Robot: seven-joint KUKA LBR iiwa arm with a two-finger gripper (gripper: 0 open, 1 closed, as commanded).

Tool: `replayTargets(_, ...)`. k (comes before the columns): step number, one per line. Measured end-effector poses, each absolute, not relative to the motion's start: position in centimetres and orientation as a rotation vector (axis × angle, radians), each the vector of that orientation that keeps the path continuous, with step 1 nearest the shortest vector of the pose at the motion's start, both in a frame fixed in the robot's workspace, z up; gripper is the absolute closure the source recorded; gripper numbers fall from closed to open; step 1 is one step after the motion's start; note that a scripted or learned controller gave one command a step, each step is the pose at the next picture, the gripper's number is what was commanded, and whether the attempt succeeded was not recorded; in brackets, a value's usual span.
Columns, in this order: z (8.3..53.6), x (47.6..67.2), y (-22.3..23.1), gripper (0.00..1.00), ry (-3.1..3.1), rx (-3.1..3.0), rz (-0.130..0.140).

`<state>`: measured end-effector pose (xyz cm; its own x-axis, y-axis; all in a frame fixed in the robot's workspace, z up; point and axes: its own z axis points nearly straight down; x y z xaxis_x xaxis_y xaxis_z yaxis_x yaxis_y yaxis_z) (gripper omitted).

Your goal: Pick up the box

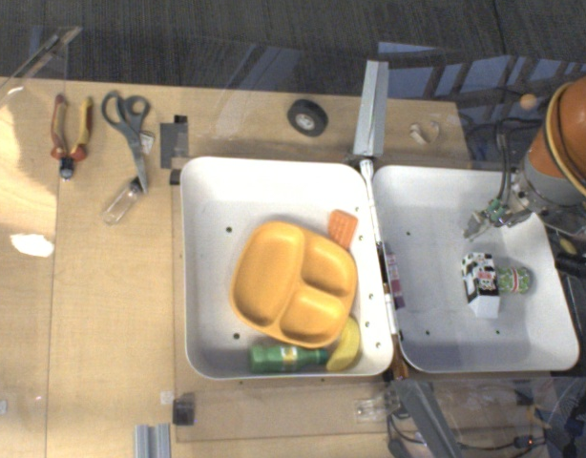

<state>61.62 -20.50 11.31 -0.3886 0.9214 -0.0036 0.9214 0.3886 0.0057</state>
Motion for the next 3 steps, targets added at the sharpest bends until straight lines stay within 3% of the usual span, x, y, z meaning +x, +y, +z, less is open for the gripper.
replayTargets(1, 26.5, 56.1, -20.6, 1.0, 2.79, 1.418, 0.004)
replayTargets(2, 28.9, 51.4, -20.0, 1.0, 2.908, 1.161, 0.002)
replayTargets(3, 30.6, 54.5, -18.3, 1.0, 2.942, 1.068, 0.003)
